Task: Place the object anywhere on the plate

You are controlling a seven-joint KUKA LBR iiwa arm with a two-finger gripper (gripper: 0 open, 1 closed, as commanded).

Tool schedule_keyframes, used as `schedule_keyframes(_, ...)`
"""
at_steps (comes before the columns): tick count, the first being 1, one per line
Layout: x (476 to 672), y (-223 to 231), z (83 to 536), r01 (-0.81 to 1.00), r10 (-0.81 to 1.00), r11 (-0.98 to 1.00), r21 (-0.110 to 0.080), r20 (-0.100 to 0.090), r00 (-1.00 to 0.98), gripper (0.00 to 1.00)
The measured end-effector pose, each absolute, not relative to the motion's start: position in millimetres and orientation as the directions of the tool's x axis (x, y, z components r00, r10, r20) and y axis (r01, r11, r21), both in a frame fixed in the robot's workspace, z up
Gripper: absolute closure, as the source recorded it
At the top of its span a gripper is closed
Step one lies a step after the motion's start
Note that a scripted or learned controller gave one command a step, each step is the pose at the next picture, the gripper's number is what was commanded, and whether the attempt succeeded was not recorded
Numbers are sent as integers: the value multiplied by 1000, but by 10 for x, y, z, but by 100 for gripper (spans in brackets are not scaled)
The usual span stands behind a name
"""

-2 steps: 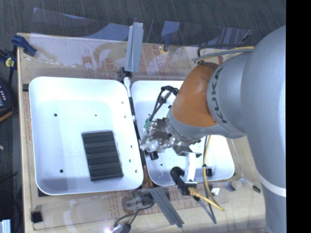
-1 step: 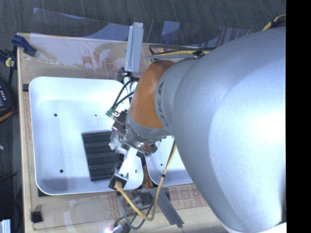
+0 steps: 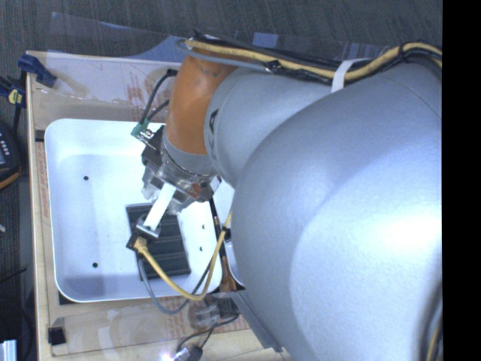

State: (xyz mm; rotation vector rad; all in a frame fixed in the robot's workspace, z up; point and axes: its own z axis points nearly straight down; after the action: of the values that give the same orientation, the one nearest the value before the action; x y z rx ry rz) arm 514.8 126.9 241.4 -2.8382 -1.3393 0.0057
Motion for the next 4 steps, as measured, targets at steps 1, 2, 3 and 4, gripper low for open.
schedule_keyframes(1,6090,570,1895,398,398,-917,-4,-6,917,100)
schedule_keyframes(2,6150,1142,2191,377,377,-926,0,-1,926,100)
schedule_keyframes(3,6462,1694,1750,515,515,-857,-1,-1,857,100)
schedule_keyframes(4,6428,2168,2607,760,760,-649,-3,-1,649,100)
